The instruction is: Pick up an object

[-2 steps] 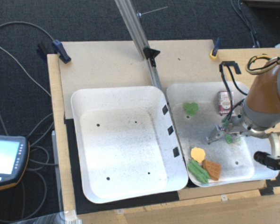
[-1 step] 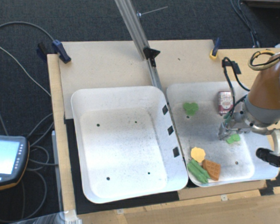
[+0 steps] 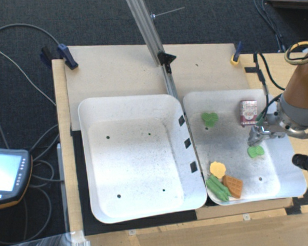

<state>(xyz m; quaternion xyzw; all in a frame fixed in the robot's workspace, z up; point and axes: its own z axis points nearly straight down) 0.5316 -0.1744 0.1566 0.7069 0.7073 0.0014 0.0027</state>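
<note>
**End effector low over the right bin's right side**

The end effector (image 3: 257, 136), a small metal piece below the grey wrist, hangs in the right bin (image 3: 231, 102) near its right wall; whether it is released or clenched cannot be told. A flat green piece (image 3: 256, 151) lies just beneath it. A pink box (image 3: 248, 112) stands just beside it toward the far wall. A green heart-like shape (image 3: 210, 119) lies near the bin's left wall. At the near left corner sit a yellow lump (image 3: 217, 169), a ribbed green pod (image 3: 217, 188) and an orange waffle-textured block (image 3: 233, 186), touching. The left bin (image 3: 135, 157) is smooth, speckled white plastic. A metal pole (image 3: 147, 29) slants across the counter's (image 3: 114, 70) far edge.
</note>
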